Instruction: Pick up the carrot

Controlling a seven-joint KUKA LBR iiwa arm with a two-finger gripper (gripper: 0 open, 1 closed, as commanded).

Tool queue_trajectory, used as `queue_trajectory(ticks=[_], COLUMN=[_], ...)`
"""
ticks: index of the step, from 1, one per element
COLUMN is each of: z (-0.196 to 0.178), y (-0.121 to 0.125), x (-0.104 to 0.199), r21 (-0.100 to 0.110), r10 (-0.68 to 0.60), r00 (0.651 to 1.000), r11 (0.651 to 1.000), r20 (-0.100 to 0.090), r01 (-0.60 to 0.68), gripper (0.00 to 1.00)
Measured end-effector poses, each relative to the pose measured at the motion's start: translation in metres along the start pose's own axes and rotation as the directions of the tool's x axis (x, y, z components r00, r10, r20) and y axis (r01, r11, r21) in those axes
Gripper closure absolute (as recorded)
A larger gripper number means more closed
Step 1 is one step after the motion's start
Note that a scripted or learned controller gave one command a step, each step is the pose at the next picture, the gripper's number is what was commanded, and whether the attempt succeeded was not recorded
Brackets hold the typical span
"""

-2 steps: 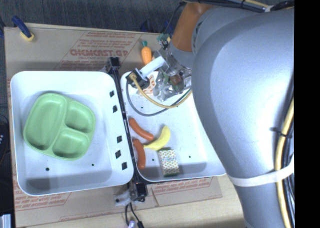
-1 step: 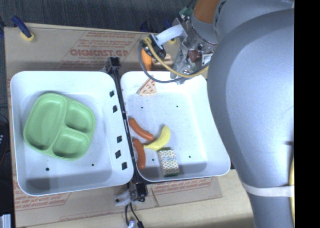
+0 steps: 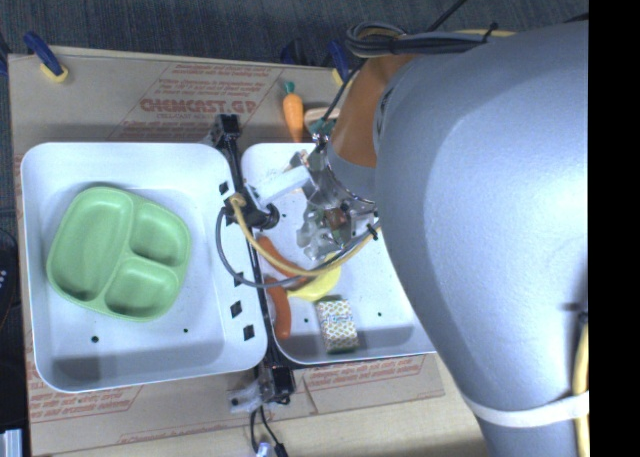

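Orange carrot [image 3: 291, 117] with green top lies outside the bins; hand [image 3: 325, 230] state unclear.

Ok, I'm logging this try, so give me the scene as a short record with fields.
carrot: outside the bins, on the cardboard behind the right bin
gripper: low over the right bin
right bin: holds a yellow banana, an orange sausage-like piece, a patterned block
left bin: holds a green divided plate
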State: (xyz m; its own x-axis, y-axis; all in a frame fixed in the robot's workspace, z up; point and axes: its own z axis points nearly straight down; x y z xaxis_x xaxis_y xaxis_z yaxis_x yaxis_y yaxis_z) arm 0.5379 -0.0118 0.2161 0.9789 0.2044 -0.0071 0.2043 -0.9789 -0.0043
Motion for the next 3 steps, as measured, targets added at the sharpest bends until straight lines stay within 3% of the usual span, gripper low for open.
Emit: queue_trajectory(ticks=[1,2,3], z=[-0.039,-0.131,-0.054], y=[-0.058,-0.088,-0.071], x=[0.012,-0.023,-0.035], r21=[-0.002,-0.004,-0.002], r10=[-0.001,-0.536,-0.363], r00=[1.0,0.844,0.932], r11=[1.0,0.844,0.932], r20=[-0.004,-0.003,-0.001], r01=[0.001,0.536,0.363], gripper=[1.0,1.0,1.0])
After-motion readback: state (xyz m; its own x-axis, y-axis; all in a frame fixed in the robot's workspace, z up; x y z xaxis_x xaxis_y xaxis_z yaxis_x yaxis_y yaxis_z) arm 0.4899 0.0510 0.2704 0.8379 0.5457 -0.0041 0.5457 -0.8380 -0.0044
